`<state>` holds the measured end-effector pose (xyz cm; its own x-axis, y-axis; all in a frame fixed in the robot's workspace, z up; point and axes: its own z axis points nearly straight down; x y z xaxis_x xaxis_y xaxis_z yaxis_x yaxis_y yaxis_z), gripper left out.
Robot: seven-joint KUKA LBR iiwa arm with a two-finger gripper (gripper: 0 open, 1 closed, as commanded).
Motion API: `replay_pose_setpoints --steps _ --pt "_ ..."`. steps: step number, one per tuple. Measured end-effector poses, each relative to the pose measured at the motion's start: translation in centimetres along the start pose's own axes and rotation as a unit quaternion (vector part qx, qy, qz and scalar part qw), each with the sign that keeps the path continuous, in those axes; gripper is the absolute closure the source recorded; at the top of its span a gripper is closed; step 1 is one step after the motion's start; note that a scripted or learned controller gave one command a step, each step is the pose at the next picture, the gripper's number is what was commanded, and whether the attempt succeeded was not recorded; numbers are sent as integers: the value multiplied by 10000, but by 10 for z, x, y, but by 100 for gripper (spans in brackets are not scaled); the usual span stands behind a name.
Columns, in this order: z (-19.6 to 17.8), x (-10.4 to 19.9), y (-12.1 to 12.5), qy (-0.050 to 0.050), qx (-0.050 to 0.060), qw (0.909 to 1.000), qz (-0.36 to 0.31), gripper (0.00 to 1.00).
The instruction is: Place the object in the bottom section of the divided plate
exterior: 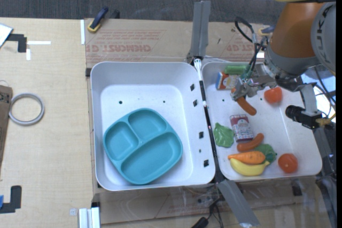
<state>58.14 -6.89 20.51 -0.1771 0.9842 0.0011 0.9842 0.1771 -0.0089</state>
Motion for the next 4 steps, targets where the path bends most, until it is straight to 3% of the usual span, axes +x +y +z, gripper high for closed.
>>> replay_pose_setpoints --steps 1,2,3,4 --pt "17 75 13 -6 -1 10000 85 100" --pt "17 144 -13 -10 1 9988 -497 100" --pt "-24 197 5 -17 -9 9997 -256 100" --pt "-23 197 5 -18 -7 9997 -255 0"
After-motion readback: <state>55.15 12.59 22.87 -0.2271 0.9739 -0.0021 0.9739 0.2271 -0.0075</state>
